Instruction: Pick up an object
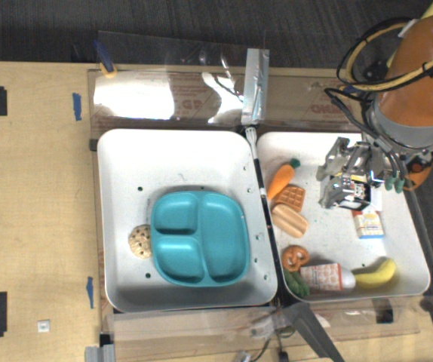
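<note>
The near rim of the left bin (186, 305) lies closest to the viewpoint. Two white bins sit side by side on the bench (32, 202). The left bin holds two items: one cookie (139, 241) near its left wall, touching one teal divided plate (199, 237) with three compartments, set toward the near half; the far half of this bin floor is bare. The right bin (420, 277) holds seven items. Along its left wall, far to near: one carrot (280, 180), one waffle (292, 199), one hot dog bun (290, 220), one pretzel (295, 258). Along the near wall: one bottle (328, 277) lying on its side, touching one banana (376, 273). One small carton (369, 224) lies near the right wall. The bin centre is open floor. The gripper (346, 184) hangs over the far right portion, above bare floor just beside the carton; finger state cannot be determined, and no item is visibly between them.
</note>
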Action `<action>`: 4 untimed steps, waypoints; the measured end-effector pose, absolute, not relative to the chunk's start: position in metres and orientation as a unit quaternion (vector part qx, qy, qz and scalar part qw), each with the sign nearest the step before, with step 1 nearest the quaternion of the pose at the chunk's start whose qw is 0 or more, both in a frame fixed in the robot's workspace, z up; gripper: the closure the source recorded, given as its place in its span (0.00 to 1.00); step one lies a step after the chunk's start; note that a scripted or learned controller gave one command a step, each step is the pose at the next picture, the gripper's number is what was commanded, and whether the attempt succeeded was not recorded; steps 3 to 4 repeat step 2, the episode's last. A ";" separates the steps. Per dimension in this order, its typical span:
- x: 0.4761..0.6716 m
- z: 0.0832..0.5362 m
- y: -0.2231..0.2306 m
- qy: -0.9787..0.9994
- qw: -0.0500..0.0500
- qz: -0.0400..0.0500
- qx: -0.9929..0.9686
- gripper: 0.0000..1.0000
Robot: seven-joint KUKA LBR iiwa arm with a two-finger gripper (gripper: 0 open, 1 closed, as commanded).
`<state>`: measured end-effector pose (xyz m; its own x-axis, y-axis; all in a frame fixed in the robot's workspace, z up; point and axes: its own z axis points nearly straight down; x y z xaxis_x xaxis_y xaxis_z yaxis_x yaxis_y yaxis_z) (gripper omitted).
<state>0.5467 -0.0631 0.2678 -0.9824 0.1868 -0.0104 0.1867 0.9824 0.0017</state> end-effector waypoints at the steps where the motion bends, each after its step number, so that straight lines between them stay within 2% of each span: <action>1: 0.502 0.212 -0.055 0.996 -0.001 0.000 0.094 1.00; 2: 0.480 0.184 -0.029 0.984 -0.001 0.001 0.178 1.00; 4: 0.480 0.184 -0.029 0.984 -0.001 0.001 0.178 1.00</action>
